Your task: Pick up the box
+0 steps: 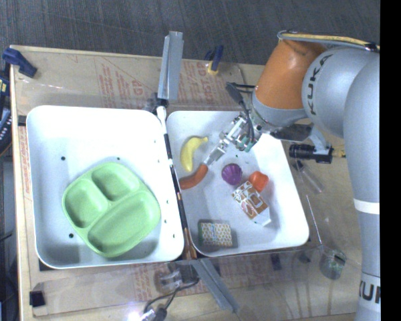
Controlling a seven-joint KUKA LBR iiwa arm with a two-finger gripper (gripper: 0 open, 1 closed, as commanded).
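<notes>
The box (251,203) is a small carton with a white and orange-brown print. It lies flat in the right bin (289,179), right of centre and pointing toward the near right corner. My gripper (222,150) hangs over the far middle of that bin, just right of the banana (192,150). It is up and to the left of the box, with a purple fruit (232,174) between them. Nothing is in its grasp.
An orange-red piece (258,179) touches the box's far end. A brown sausage (194,176) lies by the bin's left wall, and a patterned pad (216,233) sits near the front. The left bin (47,132) holds a green divided plate (111,209).
</notes>
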